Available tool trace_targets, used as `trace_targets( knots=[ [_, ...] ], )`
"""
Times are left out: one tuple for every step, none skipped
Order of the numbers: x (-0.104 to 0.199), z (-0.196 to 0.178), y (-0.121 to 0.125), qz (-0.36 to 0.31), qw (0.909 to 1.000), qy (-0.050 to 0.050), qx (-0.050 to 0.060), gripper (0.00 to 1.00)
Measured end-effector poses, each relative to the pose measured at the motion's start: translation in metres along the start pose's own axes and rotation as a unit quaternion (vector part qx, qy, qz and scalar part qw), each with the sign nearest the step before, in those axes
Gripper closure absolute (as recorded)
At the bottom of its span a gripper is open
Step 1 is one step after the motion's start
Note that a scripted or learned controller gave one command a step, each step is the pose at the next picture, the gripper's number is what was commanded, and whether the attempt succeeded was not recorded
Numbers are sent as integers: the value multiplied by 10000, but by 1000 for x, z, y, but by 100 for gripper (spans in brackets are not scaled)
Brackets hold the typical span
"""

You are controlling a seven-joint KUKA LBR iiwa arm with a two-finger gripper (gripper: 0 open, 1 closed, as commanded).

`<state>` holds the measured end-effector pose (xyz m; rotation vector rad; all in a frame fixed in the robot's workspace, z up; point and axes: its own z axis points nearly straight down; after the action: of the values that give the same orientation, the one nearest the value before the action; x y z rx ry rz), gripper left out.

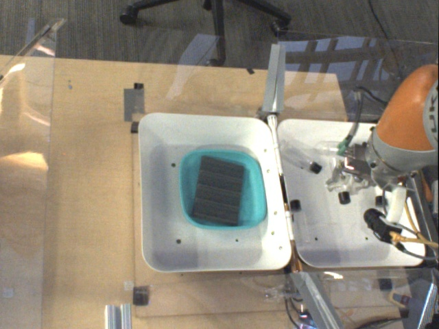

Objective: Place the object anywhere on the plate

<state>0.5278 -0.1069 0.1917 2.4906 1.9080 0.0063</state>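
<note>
A wooden desk (pixel 75 204) seen from above, with grey carpet beyond its far edge and the black wheeled base of one office chair (pixel 212 9) on that carpet. A sheet of clear plastic stands along the desk, catching reflections.

Two shallow white bins sit side by side on the desk. The left bin (pixel 158 245) holds one teal plate (pixel 255 197) with rounded corners, at its centre. One dark grey ribbed block (pixel 218 190), the object, lies flat on the plate, well inside its rim.

One grey robot arm with an orange band (pixel 408 115) hangs over the right bin (pixel 322 242), right of the plate. Its pincer (pixel 353 177) is over that bin's floor; how far apart it stands cannot be told. No writing is readable.
</note>
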Motion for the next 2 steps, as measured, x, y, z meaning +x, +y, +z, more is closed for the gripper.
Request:
trace_targets(
  knots=[
    [0, 0, 0, 0, 10000, 0, -2, 0],
    [13, -190, 46, 225, 9997, -3, -33, 0]
  ],
)
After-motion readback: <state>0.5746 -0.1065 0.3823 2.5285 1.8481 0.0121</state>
